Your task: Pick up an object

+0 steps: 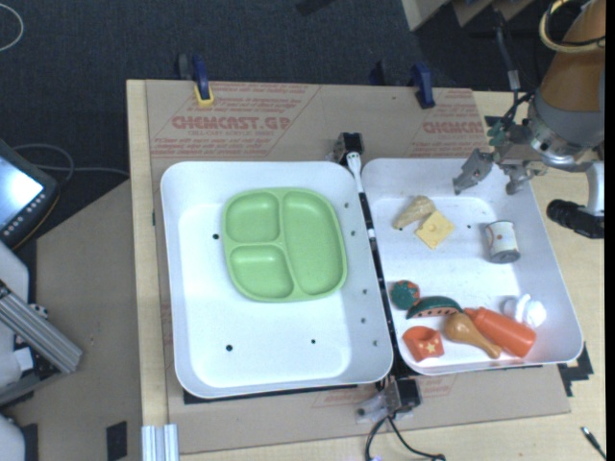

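A fixed camera looks down at a slant on a bench with two shallow white bins side by side on a brown board.

The left bin (pixel 192 334) holds one thing: a green divided plate (pixel 284 244) with three compartments, lying flat in its upper middle. Bare white floor runs all around the plate, widest along the near edge and the left wall.

The right bin (pixel 548 248) holds the loose objects. In its upper middle a tan crumpled piece (pixel 413 210) lies touching a yellow square block (pixel 434 230). To their right, apart from both, a small grey cylinder (pixel 501 241) lies near the right wall. The rest crowd the near edge: a round red and green ball (pixel 404 293), a dark green curved piece (pixel 433 306) just beside it, an orange-red cup-shaped piece (pixel 423 343), a tan drumstick shape (pixel 467 332), an orange carrot shape (pixel 504 331) touching the drumstick, and a white piece (pixel 528 309) against the right wall. A strip of bare floor crosses the middle of this bin between the two groups.

The arm comes in from the right, and its gripper (pixel 492 173) hangs over the far right corner of the right bin, above the far edge. Its two fingers are spread apart, with nothing between them. The closest objects are the tan piece, the yellow block and the grey cylinder, all nearer the camera than the gripper.
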Controlling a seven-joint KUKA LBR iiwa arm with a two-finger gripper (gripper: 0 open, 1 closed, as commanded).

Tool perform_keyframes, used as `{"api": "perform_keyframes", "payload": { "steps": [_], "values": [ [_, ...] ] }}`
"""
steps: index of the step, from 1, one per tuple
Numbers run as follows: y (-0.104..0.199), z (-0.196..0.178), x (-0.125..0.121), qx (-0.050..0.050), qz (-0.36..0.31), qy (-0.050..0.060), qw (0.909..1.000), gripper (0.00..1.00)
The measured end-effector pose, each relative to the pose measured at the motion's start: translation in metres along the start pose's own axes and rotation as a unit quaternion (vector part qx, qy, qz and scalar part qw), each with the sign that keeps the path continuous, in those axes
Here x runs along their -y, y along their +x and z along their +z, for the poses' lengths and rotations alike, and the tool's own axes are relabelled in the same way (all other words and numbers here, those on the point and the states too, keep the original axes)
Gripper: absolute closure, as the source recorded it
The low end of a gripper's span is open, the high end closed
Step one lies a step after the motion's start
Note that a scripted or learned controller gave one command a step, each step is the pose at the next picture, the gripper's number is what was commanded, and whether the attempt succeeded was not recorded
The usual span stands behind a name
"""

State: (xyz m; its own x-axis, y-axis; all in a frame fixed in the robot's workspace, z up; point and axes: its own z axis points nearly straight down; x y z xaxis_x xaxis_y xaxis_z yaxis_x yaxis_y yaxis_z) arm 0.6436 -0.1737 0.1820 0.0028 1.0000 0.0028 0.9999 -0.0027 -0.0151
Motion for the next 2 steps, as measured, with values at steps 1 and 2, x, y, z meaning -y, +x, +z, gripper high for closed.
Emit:
{"api": "perform_keyframes", "payload": {
  "steps": [1,2],
  "values": [
    [0.000,-0.010,-0.003,0.001,-0.001,-0.008,1.0000,0.00],
    [-0.003,0.053,-0.004,0.001,-0.001,-0.005,1.0000,0.00]
  ]
}}
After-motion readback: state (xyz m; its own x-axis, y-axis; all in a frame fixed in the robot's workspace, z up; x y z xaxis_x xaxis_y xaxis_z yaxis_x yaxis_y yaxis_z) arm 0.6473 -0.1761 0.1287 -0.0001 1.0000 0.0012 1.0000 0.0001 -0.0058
